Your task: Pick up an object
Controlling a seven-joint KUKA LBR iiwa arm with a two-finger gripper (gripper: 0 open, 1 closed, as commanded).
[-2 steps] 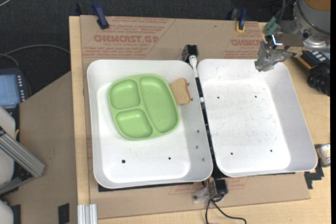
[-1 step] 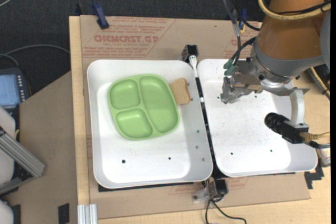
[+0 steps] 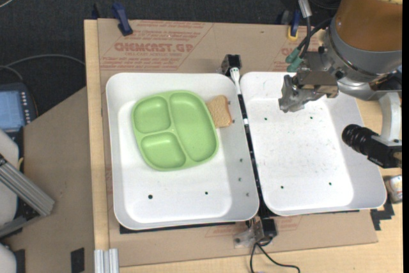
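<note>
A green divided plate (image 3: 175,130) lies in the left bin (image 3: 128,195), a tan cracker-like piece (image 3: 220,111) touching its right rim. Over the right bin (image 3: 307,169), well apart from both, hangs the gripper (image 3: 295,101); whether it is released or clenched cannot be told. A descent here would likely close on nothing, and the thin, flat piece could slip.

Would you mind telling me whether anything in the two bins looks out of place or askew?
The tan cracker-like piece lies tilted against the green divided plate's right rim in the left bin, not in a compartment. Nothing looks spilled or damaged.
</note>
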